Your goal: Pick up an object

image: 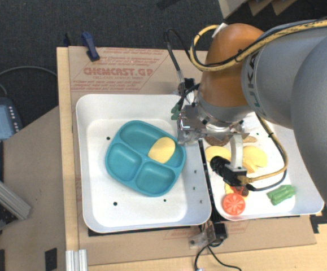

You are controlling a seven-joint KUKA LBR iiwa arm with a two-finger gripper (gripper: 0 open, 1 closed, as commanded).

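Arm (299,66) reaches in from the right. Its orange band (231,49) and wrist hang over the seam between the left bin (90,168) and the right bin (307,208).

Jaws: hidden beneath the wrist housing, so I cannot tell how far open they are, and nothing is seen held in them.

Left bin: teal divided plate (135,162) lies flat near the centre. A yellow lump (162,149) rests in the plate's upper right compartment, just beside the wrist on its left. Contact cannot be judged.

Right bin: yellow pieces (256,158) lie just below and right of the wrist, partly covered by it. A red round object (234,204) sits near the front rim. A green object (280,194) lies right of the red one and apart from it. Both are clear of the wrist.

Bench (123,66): brown board under both bins, with a blue clip (90,46) at its far left corner.
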